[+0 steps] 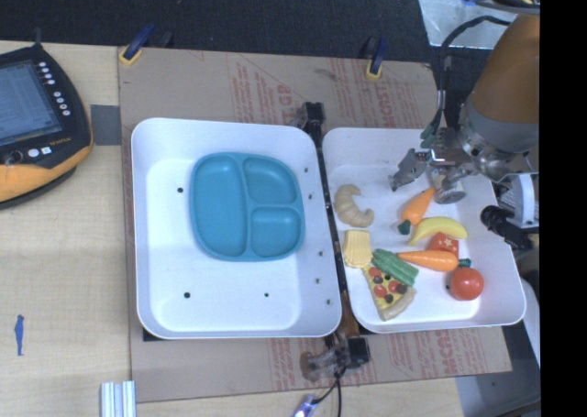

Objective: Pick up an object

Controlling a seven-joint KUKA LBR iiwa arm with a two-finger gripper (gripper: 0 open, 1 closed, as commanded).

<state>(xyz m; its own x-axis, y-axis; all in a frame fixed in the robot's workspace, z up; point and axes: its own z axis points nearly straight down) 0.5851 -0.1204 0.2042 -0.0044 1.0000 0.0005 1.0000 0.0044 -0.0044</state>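
1. Reaching in from the right, the grey arm [509, 67] with its orange band is hanging over the right bin [367, 145], gripper [417, 170] sitting low over the bin's upper half.
2. Fingers [404, 173] are showing as two dark prongs spread apart, pointing left and down; nothing is sitting between them.
3. Just below the gripper, a small orange carrot [415, 207] is lying tilted, near the tips but not touching as far as can be told.
4. Below and right of that, a yellow banana [438, 227] is curving over a red piece [444, 243], which is too small to identify.
5. Further below the gripper, a second, longer carrot [427, 259] is lying nearly level, touching a green cucumber-like piece [394, 266].
6. Left and below the gripper, a tan croissant [352, 207] is lying apart from the rest.
7. Below the croissant, a pale yellow cheese block [357, 247] is sitting just beside a pizza slice [389, 291].
8. Far below and to the right of the gripper, a red tomato [466, 283] is resting near the bin's lower right corner.
9. Well to the left of the gripper, the left bin [151, 223] is holding a blue divided plate [246, 204].
10. Far left of the gripper, an orange-and-black teach pendant [37, 122] is lying on the bench [55, 278].
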